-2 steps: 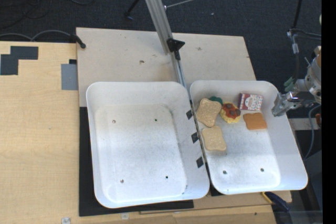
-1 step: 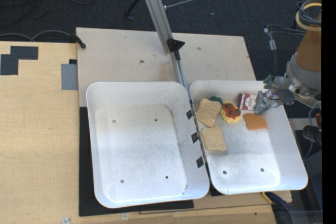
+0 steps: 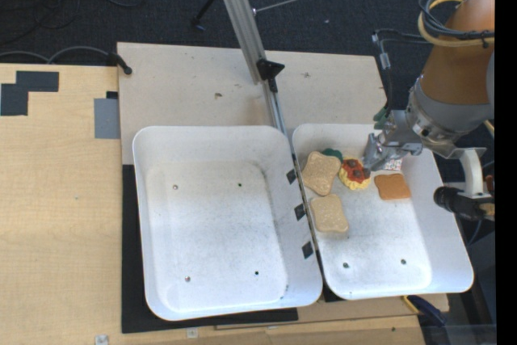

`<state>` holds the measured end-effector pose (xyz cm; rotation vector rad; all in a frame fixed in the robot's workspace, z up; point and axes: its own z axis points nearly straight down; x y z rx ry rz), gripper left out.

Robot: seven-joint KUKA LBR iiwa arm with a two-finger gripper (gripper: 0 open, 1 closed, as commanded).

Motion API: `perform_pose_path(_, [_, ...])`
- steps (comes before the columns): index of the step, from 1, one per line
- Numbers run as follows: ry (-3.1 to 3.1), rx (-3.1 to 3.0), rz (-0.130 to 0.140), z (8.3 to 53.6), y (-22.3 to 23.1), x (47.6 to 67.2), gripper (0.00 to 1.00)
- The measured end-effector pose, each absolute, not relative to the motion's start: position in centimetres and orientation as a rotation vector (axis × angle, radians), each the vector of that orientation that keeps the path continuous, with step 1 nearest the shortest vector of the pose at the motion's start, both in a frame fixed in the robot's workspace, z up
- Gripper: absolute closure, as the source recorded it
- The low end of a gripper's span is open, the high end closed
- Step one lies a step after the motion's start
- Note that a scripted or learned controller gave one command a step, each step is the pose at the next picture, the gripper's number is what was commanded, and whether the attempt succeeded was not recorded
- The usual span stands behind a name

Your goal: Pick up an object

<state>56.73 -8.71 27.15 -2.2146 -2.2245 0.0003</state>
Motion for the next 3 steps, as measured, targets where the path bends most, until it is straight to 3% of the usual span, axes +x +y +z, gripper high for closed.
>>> perform_pose_path(2, [-2.222, -2.213, 0.005, 25.1, 1.7, 57.9, 1.0])
perform_pose_path(3, [-2.223, -2.216, 0.003, 23.8, 6.2, 59.5, 1.0])
